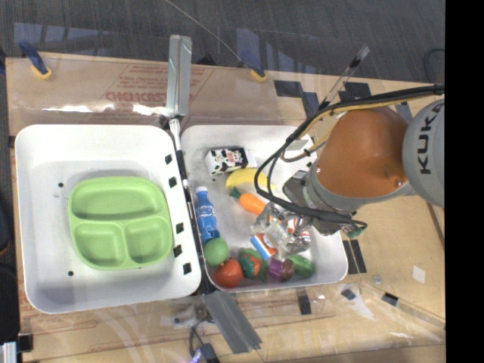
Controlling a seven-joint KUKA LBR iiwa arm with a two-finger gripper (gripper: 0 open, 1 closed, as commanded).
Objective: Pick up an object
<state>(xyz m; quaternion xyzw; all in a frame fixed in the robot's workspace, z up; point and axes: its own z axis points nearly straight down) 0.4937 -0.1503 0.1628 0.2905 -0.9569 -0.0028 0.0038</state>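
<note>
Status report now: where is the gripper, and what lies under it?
Gripper low in right bin, over toy pile. Finger state unclear. Carrot, banana, blue bottle loose nearby. Left bin holds green tray.

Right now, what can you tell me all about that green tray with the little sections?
The green tray is light lime green and looks like smooth plastic. It has rounded corners and three shallow compartments: one long one across the far side and two smaller ones side by side nearer the camera. It lies flat, right side up, near the middle of the left white bin, resting on the bin's floor. Nothing sits in its compartments.
</note>
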